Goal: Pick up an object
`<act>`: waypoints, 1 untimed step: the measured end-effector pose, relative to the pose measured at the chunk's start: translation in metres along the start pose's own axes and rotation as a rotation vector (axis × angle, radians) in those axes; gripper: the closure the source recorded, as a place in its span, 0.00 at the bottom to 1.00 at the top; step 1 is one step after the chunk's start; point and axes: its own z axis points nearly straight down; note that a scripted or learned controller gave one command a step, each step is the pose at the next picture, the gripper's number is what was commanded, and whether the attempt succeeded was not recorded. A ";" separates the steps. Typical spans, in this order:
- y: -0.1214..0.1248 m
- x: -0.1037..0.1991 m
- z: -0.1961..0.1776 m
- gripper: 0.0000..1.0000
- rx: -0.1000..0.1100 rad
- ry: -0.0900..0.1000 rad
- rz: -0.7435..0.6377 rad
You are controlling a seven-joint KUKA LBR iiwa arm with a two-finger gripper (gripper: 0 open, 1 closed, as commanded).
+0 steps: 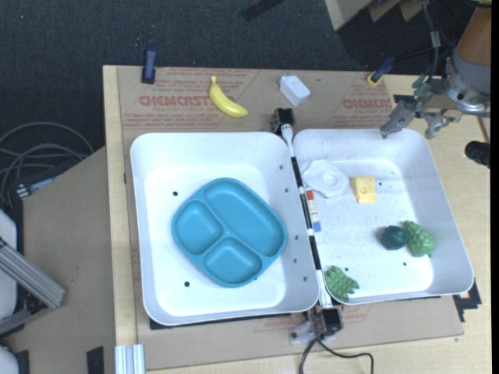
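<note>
— What do I see along the far strip of my bench?
— A yellow banana (227, 100) on the printed cardboard sheet (179, 100), and a small white block (295, 89) near it, not touching.
— And at the corner?
— A dark blue clip (149, 62) on the sheet's edge. Grey cables (31, 162) coil on the dark carpet (195, 14) beyond.

In the right bin (437, 170) I saw a small yellow block (362, 188) lying flat near the middle, with a white round lid-like piece (327, 181) just to its left. Toward the right wall a dark teal lump (393, 237) and a green bumpy toy (419, 239) sat touching each other. A green leafy toy (340, 281) lay at the near left corner. A blue divided plate (228, 230), three compartments up, lay flat in the left bin (148, 209).
</note>
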 end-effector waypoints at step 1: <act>-0.050 0.016 0.138 0.00 0.003 0.001 0.001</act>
